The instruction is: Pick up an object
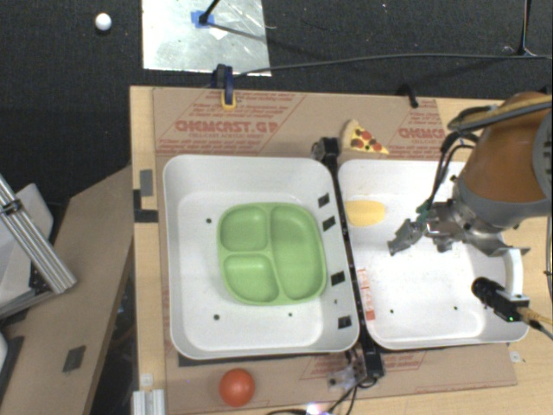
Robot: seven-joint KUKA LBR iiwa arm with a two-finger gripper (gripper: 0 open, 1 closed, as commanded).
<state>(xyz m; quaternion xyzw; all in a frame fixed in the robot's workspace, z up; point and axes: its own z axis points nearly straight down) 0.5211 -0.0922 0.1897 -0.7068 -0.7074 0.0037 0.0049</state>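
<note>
From my overhead feed I see the tabletop (285, 115) carrying two shallow white bins side by side. The left bin (186, 188) holds a green divided plate (271, 252) with three compartments, lying flat near the middle of the bin. The right bin (415, 318) holds a pale yellow, roundish object (365, 212) close to its left wall and toward the far edge.

The arm (505, 167) comes in from the right of my feed, its orange band over the right bin's far right corner. The claw (404, 239) points leftward over the right bin, its tip to the right of and slightly nearer me than the yellow object, near it but apart from it. I see nothing between its fingers, and I cannot tell whether they stand apart or together; from this angle they blur into one grey shape.

Outside the bins, a toy pizza slice (365, 138) lies on the tabletop just beyond the far edge of the right bin. A red-orange ball (236, 386) sits on the near edge of the tabletop, in front of the left bin. Farther back, off the tabletop, a shiny foil sheet (207, 24) lies on dark cloth, with a small white ball (104, 22) to its left.
</note>
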